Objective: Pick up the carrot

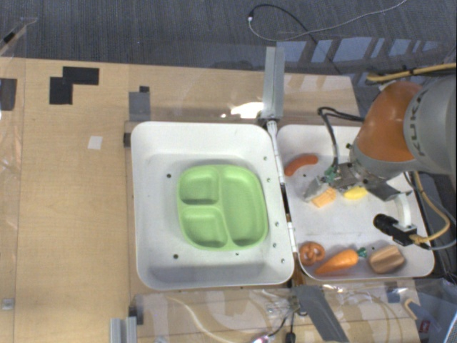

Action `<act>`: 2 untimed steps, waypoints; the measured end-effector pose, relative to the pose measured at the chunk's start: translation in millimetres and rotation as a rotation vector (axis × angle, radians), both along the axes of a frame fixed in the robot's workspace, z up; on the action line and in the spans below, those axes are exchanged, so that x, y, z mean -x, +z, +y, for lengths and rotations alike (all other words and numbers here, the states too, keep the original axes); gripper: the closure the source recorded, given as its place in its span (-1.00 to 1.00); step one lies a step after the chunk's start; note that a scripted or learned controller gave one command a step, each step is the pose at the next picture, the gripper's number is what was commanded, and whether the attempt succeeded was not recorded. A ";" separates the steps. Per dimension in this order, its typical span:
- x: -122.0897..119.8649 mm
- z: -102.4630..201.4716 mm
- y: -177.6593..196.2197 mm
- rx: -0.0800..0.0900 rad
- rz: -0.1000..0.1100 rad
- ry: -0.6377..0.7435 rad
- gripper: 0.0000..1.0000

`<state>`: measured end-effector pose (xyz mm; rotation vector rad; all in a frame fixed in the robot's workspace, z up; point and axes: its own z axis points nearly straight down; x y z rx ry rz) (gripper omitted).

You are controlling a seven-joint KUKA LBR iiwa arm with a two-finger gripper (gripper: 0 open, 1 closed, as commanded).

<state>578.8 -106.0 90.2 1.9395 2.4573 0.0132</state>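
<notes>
While the carrot (338, 261) lies at the right bin's (421, 266) near edge, between a tomato (311, 251) and a bread roll (386, 259), the gripper (335, 181) hangs farther back, jaw state indiscernible. Advised: approach from above, close across the carrot's width, clear of neighbours.

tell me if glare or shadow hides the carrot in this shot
Camera view: the carrot is evenly lit and fairly sharp; the bright glare patch sits beyond the left bin's far rim; soft shadow lies under the gripper, away from the carrot.
</notes>
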 end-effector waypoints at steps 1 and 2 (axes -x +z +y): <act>-31.7 8.3 -0.5 0.000 0.001 -0.048 -1.00; 15.8 -6.0 0.5 0.003 -0.002 0.111 -1.00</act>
